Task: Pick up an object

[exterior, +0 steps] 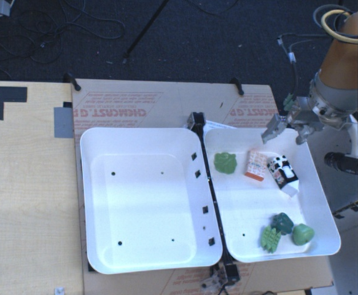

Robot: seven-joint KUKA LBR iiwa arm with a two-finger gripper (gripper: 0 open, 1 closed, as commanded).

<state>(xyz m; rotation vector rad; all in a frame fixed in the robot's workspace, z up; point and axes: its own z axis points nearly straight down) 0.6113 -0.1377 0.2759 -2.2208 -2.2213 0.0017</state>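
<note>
your gripper (287,129) hangs over the far right corner of the right bin (326,238), above its back rim, with the two grey fingers (273,129) spread wide apart and nothing between them. the arm (341,66) comes in from the right, its orange band sitting just above the grey wrist. you have five things to choose from, all in the right bin. nearest the open jaws is a small orange and white packet (256,165), lying flat near the middle of the bin's far half. just to its right, touching or nearly so, lies a little black and white carton (284,174), tilted on a diagonal with its white end toward the near right. to the left of the packet, close to the divider between the bins, sits a light green lumpy toy (225,163), well apart from the others. down in the near right corner you'll find a cluster of three: a dark teal piece (282,222), a bright green leafy piece (269,238) just in front of and left of it, and a rounded green piece (303,234) on the right; the three look as if they touch. the left bin (93,165) lies beside it, the two joined by a black clip strip (206,189). both rest on a cardboard sheet (129,106) over the wooden bench (25,189).
</note>
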